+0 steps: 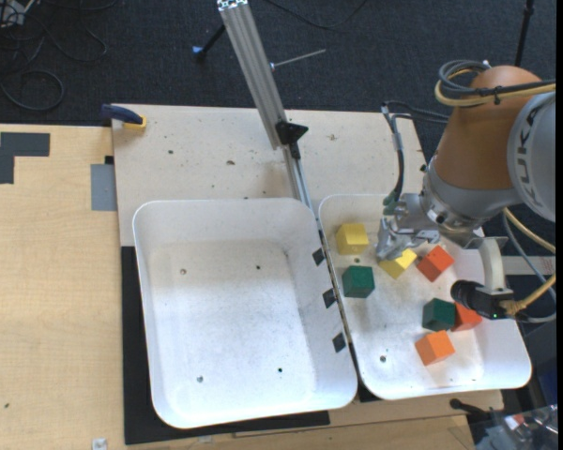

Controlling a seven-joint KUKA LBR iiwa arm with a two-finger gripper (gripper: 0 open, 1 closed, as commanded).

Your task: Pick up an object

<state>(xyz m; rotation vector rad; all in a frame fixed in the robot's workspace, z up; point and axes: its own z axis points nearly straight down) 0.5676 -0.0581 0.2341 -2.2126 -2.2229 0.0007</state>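
Claw (394, 247) down low over yellow block (397, 262), just beneath; grip state impossible to tell. Nothing lifted yet — pickup remains undone.

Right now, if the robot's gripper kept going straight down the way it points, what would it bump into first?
Most likely the small yellow block. The gripper points down into the right bin, and that block sits just at its tip. How much height is left between them is hard to judge from this slanted view.
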